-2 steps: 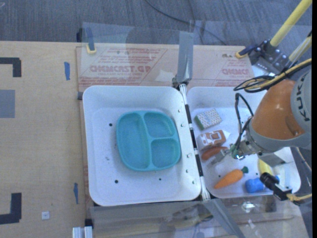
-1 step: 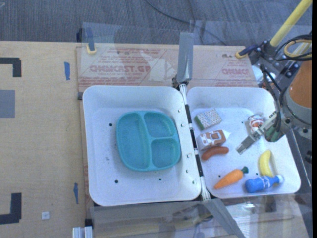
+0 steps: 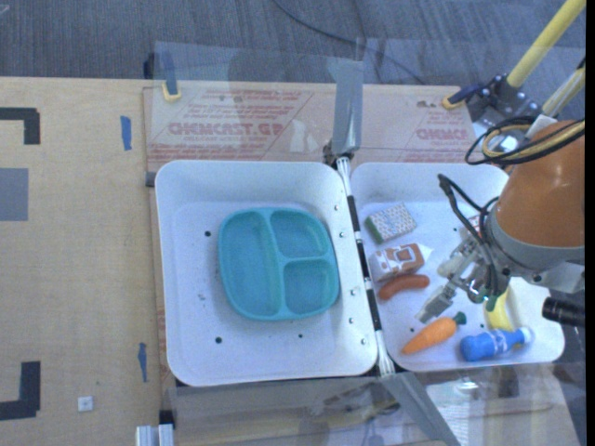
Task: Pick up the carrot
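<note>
Carrot (image 3: 430, 334) lies in the right bin (image 3: 548, 347) near its front edge, long axis slanting, tip toward the divider. Hand (image 3: 454, 291) hangs just above and slightly behind the thick end, apparently apart from it. Fingers look spread, though the view is poor; nothing is between them

Robot lab test cell, from my remote seat.
I see a plywood surface (image 3: 74, 277) with blue tape marks (image 3: 125, 133), loose cables (image 3: 316, 17) on grey carpet (image 3: 93, 17), and two white bins (image 3: 186, 203).
</note>
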Robot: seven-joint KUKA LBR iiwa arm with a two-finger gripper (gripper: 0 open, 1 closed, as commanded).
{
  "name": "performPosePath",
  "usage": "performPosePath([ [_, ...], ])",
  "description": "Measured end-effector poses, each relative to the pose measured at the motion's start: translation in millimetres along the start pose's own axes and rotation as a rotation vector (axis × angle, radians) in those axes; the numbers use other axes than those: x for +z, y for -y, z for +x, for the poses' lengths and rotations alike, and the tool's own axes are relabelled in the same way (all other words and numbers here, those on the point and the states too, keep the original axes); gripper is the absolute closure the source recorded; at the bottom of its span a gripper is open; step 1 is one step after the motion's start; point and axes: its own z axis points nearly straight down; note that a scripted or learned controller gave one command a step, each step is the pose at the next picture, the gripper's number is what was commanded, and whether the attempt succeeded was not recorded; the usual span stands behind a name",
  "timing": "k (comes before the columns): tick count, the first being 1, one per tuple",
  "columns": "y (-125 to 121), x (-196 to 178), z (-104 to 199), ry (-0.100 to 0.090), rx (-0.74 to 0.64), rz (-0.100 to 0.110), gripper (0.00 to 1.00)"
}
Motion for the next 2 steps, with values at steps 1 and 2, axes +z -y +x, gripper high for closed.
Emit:
performPosePath([
  [1,33.6,68.4,-25.4,0.000,-0.322,0.000,0.00],
  [2,16.4,96.7,-13.3,0.001,-0.134,0.001,0.00],
])
